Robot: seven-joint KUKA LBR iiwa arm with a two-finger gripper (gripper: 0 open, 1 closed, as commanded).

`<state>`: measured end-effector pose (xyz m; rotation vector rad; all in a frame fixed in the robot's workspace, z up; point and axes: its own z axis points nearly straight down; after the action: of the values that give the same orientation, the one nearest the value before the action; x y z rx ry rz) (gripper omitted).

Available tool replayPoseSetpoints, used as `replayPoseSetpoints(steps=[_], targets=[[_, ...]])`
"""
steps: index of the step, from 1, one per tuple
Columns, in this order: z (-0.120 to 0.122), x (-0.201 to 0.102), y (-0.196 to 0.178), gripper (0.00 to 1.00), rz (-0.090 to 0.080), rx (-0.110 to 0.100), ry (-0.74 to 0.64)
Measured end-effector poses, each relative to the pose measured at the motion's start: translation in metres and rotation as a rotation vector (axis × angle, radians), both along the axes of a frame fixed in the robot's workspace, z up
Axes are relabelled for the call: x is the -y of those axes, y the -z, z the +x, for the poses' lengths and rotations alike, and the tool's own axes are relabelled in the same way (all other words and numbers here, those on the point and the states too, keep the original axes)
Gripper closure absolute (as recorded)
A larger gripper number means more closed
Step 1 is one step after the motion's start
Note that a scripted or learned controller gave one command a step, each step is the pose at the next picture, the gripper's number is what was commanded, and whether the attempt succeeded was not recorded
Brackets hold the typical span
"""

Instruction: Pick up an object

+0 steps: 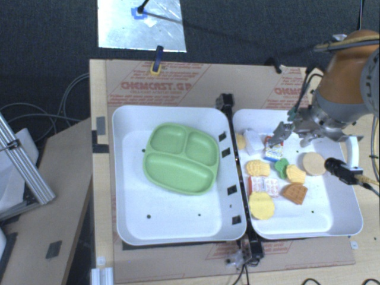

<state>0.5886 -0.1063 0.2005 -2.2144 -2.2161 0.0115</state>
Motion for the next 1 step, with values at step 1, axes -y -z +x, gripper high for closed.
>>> replayPoseSetpoints(steps=[1], targets=[[0.0029,-0.0003,-0.0070,0.00,-0.001,0.013,-0.002]])
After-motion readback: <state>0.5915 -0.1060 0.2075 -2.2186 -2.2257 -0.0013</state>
